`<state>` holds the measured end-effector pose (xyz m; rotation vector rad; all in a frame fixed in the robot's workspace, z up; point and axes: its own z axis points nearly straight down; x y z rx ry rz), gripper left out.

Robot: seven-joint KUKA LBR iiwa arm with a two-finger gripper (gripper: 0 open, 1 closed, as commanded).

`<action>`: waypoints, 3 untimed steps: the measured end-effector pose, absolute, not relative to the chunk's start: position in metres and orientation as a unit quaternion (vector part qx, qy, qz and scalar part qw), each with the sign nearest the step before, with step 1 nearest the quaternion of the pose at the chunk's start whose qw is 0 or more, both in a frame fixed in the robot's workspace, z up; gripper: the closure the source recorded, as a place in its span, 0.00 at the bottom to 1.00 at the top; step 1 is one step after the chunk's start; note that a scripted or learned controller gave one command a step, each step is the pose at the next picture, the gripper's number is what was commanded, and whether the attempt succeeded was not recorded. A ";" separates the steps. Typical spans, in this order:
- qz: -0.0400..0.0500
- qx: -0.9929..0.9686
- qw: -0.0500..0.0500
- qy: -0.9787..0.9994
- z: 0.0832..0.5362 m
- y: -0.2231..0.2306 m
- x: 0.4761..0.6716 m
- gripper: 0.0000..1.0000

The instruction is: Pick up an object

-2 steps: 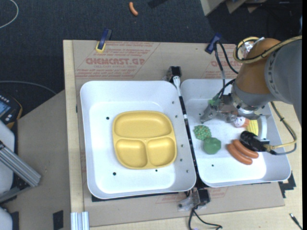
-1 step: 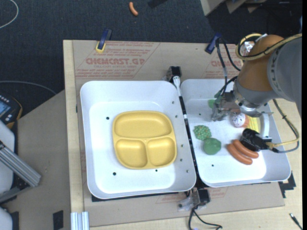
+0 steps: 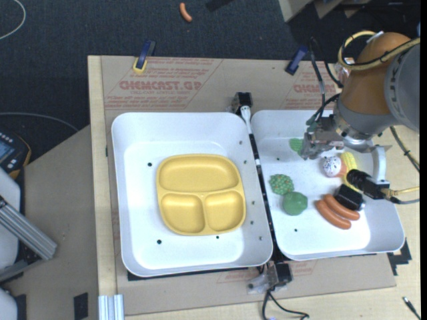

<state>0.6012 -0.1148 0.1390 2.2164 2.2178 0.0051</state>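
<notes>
- My claw: low in the right bin; jaw state cannot be told.
- Speckled egg: just beside my claw.
- Green pieces: near it, toward the yellow tray.

Printed lettering on the bench board

Red "CHEMCAST GP" shows on the brown board behind the left bin; a partly hidden repeat sits farther right.

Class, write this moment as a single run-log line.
arm: over right bin | gripper: low beside green toy | hot dog: on bin floor | yellow tray: left bin | pick: not yet
</notes>
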 end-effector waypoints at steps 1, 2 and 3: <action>0.002 0.707 0.003 0.707 0.183 -0.119 0.601 1.00; 0.002 0.707 0.004 0.707 0.228 -0.119 0.603 1.00; 0.000 0.706 -0.003 0.709 0.218 -0.068 0.575 1.00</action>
